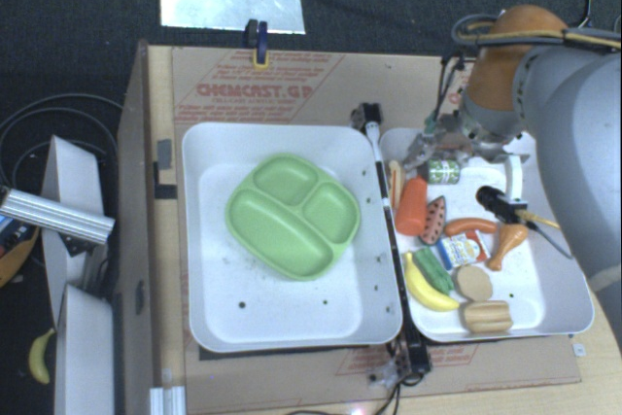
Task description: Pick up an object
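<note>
The right bin (pixel 575 304) holds several toy foods. A small green can (pixel 444 173) lies at its far side, with an orange carrot-like piece (pixel 412 205) and a watermelon slice (pixel 433 219) just in front of it. A sausage (pixel 470 226), a drumstick (pixel 506 243), a blue packet (pixel 458 251), a banana (pixel 426 284), a round cookie (pixel 474 283) and a bread roll (pixel 486 314) fill the near half. My gripper (pixel 428 149) hangs over the bin's far left corner, just behind the can. I see nothing held in it.
The left bin (pixel 199 238) holds a green divided plate (pixel 292 214). A black clip (pixel 368 118) sits on the wall between the bins. The big grey arm (pixel 573 141) covers the right bin's far right part. Cardboard lies under both bins.
</note>
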